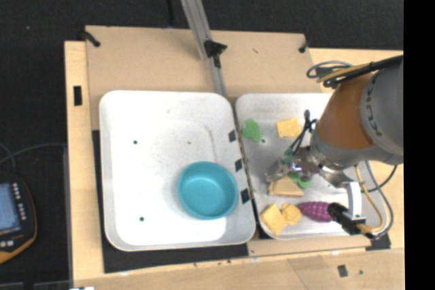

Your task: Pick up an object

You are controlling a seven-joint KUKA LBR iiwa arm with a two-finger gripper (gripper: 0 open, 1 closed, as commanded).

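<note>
Two white bins [122,146] | one teal bowl [205,189] | you had several yellow pieces [288,128], one purple piece [314,210] | jaws [293,166]: grip state unreadable.

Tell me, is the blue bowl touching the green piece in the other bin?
Apart. The camera view shows the blue bowl in the left bin, the green piece across the divider.

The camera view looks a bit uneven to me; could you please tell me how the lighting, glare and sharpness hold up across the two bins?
In the camera view, light is even and shadows soft; the left bin is bright, nearly washed out around the blue bowl; the right bin shows a greyish sheen; the tool and the small pieces beneath it are soft and hard to separate; the surroundings fall to near black.
</note>
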